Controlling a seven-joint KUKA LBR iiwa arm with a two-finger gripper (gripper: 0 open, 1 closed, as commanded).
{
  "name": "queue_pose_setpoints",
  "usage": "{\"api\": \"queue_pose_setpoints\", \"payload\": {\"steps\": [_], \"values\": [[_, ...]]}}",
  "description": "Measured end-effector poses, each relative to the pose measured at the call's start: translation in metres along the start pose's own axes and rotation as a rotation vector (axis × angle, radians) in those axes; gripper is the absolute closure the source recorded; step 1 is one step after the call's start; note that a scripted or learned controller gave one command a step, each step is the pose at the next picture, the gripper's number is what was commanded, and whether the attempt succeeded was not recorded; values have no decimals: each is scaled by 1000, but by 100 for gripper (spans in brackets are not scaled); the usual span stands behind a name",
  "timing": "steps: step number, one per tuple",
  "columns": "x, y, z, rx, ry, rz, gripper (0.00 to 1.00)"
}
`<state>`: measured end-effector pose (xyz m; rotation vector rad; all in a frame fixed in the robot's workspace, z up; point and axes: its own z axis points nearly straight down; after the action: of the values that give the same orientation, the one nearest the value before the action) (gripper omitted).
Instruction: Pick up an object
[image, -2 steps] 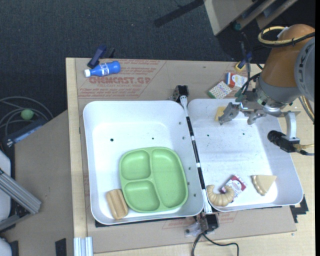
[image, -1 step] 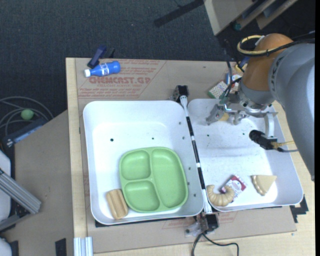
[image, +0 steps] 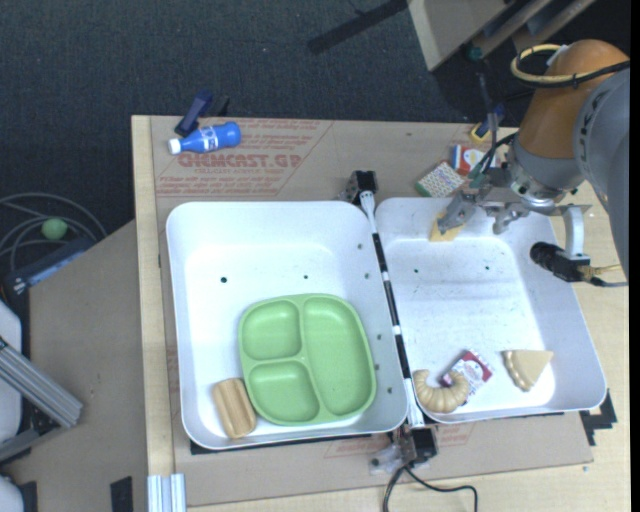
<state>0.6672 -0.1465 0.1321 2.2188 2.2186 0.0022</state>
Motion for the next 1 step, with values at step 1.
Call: {"api": "queue_pose_setpoints", "payload": {"steps": [1], "values": [[-15, 0, -5, 1, 0, 0, 0]]}}
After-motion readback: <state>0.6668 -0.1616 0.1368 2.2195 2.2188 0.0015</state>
